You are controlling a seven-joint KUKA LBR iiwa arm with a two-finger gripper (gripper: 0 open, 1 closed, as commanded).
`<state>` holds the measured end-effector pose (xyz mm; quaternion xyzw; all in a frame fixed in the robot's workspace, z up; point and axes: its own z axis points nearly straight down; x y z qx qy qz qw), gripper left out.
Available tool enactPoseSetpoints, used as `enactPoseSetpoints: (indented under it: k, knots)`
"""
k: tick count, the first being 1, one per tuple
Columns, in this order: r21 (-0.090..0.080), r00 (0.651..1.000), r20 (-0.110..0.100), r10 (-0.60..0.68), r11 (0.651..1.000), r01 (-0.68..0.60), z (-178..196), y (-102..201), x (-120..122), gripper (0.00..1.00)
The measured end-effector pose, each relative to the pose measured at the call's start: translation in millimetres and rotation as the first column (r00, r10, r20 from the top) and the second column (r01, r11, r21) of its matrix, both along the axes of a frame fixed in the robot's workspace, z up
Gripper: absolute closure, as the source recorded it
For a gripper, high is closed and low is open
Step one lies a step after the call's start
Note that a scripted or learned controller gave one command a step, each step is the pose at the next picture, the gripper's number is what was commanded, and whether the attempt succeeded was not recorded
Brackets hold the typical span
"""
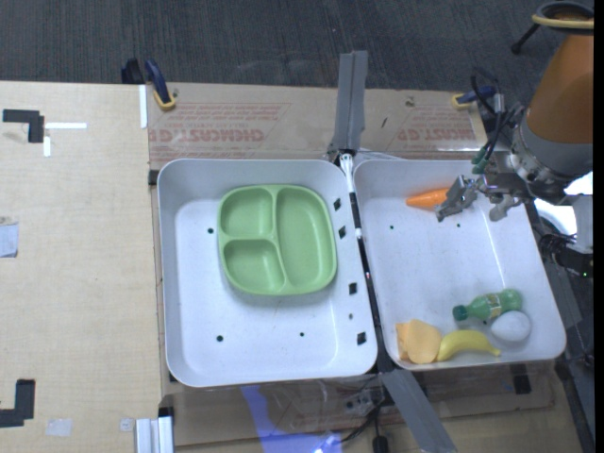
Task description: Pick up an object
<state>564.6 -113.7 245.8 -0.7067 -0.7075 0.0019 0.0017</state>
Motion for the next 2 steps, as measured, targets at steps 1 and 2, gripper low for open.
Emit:
enactPoseSetpoints:
  k: [1, 2]
  knots:
    - [0.0, 0.985, 0.003, -0.173, 0.985, 0.173, -105.4, -0.8, 47.7, 0.0]
    - [0.0, 1.0, 0.003, 0.011, 1.0, -0.011, -120.6, -5.7, 35.3, 0.0]
